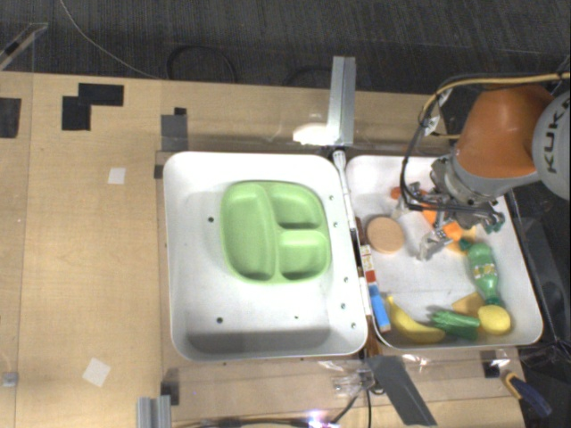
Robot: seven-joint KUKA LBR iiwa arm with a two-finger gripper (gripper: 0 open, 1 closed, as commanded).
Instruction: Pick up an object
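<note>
Arm [508, 141]: in from the right, orange band up top, wrist hanging over the right bin's upper half.
Gripper [434, 239]: low inside the right bin [393, 172], metal tip pointing at the white floor just right of the disc; how wide it stands, I cannot tell from up here, and nothing can be made out in its grip.
Disc [386, 234]: round, tan, lying flat just left of the gripper, apart from it.
Orange pieces [451, 230]: small bits tucked under the wrist, partly hidden.
Green bottle [483, 270]: right side of the bin, below the wrist.
Banana [412, 325]: along the bin's near edge, a dark green piece [455, 322] lying across its right end.
Lemon [494, 319]: near right corner, touching that green piece.
Blue pen [378, 310]: along the bin's left wall.
Left bin [192, 266]: holds a green divided tray [272, 230], sitting roughly in the middle.
</note>
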